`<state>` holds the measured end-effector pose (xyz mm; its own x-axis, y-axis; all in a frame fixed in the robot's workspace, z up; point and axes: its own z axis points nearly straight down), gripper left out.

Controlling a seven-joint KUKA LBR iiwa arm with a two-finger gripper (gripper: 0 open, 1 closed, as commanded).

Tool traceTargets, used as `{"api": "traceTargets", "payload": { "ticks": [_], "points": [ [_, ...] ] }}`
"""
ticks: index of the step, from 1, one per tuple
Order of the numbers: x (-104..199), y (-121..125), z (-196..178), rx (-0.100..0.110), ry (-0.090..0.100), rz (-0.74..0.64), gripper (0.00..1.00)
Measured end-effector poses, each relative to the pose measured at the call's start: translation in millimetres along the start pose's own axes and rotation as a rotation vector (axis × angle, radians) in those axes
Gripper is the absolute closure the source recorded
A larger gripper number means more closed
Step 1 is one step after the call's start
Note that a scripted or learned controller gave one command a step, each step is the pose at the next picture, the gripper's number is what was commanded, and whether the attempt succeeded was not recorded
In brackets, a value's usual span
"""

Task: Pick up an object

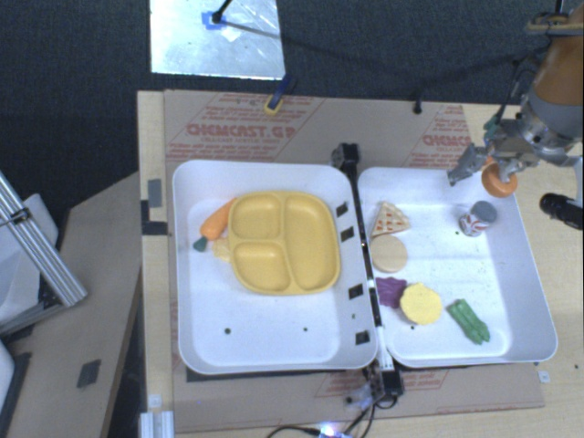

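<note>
My gripper (485, 164) hangs over the far right corner of the right bin (525, 272). A round orange fruit (500, 183) sits directly under it, touching or nearly touching; I cannot make out whether it is gripped. Also in the right bin are a small grey and red can (476, 218), a triangular waffle-like slice (389, 218), a tan round biscuit (390, 254), a purple piece (391, 290), a yellow round piece (422, 305) and a green pepper (468, 321).
The left bin (196, 318) holds a yellow divided plate (278, 243), with a carrot (216, 219) and a small green piece (199, 243) at its left. A black divider (360, 245) runs between the bins. A shiny sheet (214, 26) lies beyond the bench.
</note>
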<state>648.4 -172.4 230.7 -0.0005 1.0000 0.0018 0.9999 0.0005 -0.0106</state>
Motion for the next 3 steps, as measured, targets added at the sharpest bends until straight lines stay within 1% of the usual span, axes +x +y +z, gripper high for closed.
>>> {"api": "traceTargets", "payload": {
  "ticks": [1,2,3],
  "points": [
    [0.5,2.5,-8.0,-0.012,-0.002,-0.003,0.0],
    [-3.6,-6.1,41.4,-0.009,-0.002,0.0,0.0],
    [-6.1,-4.5,82.9,-0.011,-0.002,-0.001,0.0]
  ]
}}
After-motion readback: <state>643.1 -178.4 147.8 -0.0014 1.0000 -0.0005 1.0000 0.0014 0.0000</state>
